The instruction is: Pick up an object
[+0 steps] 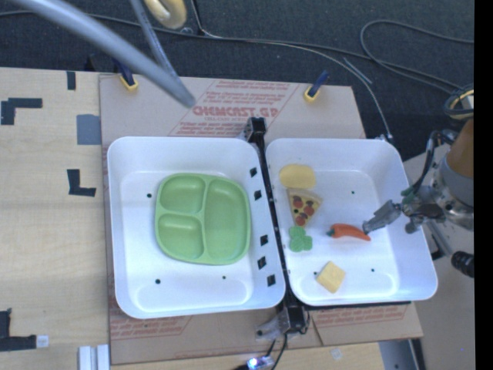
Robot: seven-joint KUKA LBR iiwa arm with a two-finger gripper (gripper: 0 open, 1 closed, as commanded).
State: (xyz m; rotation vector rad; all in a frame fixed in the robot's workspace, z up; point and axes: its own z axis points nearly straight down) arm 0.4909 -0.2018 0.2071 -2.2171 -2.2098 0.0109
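In the right bin (400,168) lie an orange toy carrot (350,233), a pizza slice (303,206), a yellow rounded piece (297,176), a green broccoli-like piece (300,240) and a yellow cheese block (331,277). My gripper (400,219) hangs over the bin's right side, just right of the carrot's tip. It looks open, with nothing between its fingers. One grey finger (380,218) points down-left toward the carrot without touching it.
The left bin (127,168) holds a green divided plate (203,218). A black divider with clips (266,206) runs between the bins. A grey pole (100,33) crosses the upper left. Cables lie on the dark floor behind the bench.
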